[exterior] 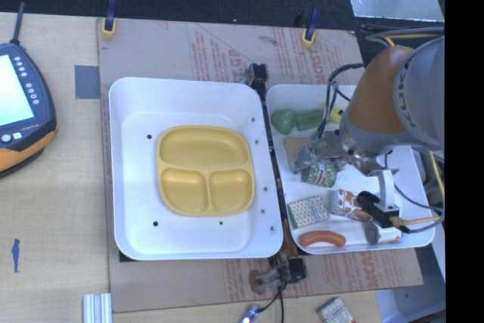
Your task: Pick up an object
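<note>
Gripper (311, 159) down in the right bin (418, 163), low over a cluster of small objects near the bin's middle; finger state impossible to tell, the tips lost against the clutter. Just below the tool, a small green-labelled can (321, 175), touching or nearly so. Behind it, toward the far wall, a green rounded toy (284, 120) beside a green block (309, 119). Nearer the camera, a green-and-white patterned packet (307, 211), an orange-and-white carton (346, 202) and, along the near rim, a hot dog (323, 240). Above the wrist, the arm's orange band (376, 98), with grey housing reaching off to the right. In the left bin (132, 170), a yellow three-compartment tray (205, 169), lying flat at centre. On the bench at far left, an orange-edged pendant (23, 113).
</note>
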Available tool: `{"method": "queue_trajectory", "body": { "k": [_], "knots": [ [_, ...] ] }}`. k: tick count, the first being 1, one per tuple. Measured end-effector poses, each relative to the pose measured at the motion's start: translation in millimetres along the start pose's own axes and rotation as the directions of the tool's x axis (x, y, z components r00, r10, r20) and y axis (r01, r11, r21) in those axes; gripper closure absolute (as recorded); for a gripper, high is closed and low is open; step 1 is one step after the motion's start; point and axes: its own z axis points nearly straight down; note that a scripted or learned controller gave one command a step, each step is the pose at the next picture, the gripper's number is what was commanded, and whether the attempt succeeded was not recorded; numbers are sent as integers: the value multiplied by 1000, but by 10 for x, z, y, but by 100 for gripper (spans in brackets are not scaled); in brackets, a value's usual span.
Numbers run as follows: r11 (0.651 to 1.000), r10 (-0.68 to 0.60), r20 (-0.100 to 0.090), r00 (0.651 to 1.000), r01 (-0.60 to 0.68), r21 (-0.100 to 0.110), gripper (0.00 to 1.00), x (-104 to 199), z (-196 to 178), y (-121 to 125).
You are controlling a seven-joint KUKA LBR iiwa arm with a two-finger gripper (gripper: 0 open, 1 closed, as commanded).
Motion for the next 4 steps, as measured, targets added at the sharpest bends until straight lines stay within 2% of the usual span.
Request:
{"method": "queue_trajectory", "body": {
  "k": [1, 2, 3, 4],
  "knots": [
    [1000, -1, 0, 1000, 1, -2, 0, 10, -1, 61],
    [1000, -1, 0, 1000, 1, 0, 100, 0, -101, 59],
    [1000, -2, 0, 1000, 2, 0, 0, 1, -101, 59],
    [1000, -2, 0, 1000, 2, 2, 100, -8, -201, 59]
  ]
}}
